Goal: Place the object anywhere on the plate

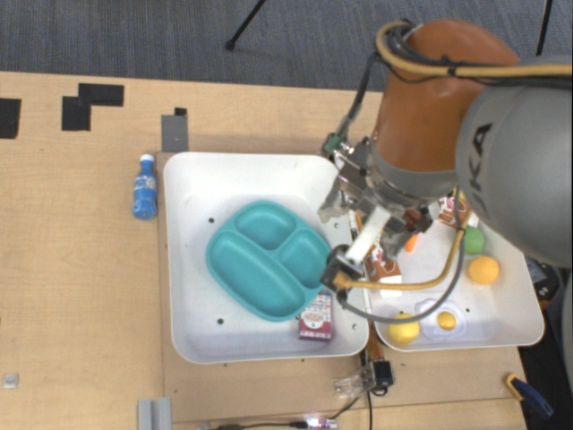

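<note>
The gripper (392,229) is hanging over the inner edge of the right bin (512,326), hidden under the wrist (416,164); I cannot tell its opening or load. A carton (316,319) is lying just beside the plate (260,258) in the left bin (188,240).

I'm seeing arm (501,150) covering much of right bin (530,326), overlapping plate (260,258) edge; packet (450,210) mostly hiding beneath it.
</note>
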Tool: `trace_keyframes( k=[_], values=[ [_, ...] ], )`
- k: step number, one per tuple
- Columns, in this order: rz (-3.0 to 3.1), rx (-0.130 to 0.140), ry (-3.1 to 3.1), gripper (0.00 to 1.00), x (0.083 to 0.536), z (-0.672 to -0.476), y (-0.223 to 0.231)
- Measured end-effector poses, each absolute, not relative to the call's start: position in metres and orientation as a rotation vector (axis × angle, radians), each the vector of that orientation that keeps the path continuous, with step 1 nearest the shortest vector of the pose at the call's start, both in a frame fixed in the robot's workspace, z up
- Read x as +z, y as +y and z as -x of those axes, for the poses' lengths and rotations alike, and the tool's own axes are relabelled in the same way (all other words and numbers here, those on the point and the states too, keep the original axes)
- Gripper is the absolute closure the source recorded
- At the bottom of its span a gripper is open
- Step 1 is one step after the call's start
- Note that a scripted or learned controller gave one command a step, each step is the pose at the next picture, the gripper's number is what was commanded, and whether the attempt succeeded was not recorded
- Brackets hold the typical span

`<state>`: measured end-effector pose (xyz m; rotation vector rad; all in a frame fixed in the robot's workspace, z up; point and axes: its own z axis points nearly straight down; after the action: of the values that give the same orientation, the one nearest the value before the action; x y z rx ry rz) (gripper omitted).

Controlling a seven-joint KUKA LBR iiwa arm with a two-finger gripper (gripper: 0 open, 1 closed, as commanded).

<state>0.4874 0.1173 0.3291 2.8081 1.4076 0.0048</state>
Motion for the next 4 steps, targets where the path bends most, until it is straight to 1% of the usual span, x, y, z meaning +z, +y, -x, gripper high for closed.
trace_keyframes(
  k=[1, 2, 3, 4],
  values=[
    [-2.896, -0.001, 1.218, 0.0, 0.254, -0.558, 0.08],
    [-2.893, -0.001, 1.229, 1.0, 0.265, -0.559, 0.081],
    [-2.939, -0.003, 1.115, 1.0, 0.223, -0.539, 0.157],
    [-3.06, 0.002, 0.718, 1.0, 0.21, -0.554, 0.235]
  ],
)
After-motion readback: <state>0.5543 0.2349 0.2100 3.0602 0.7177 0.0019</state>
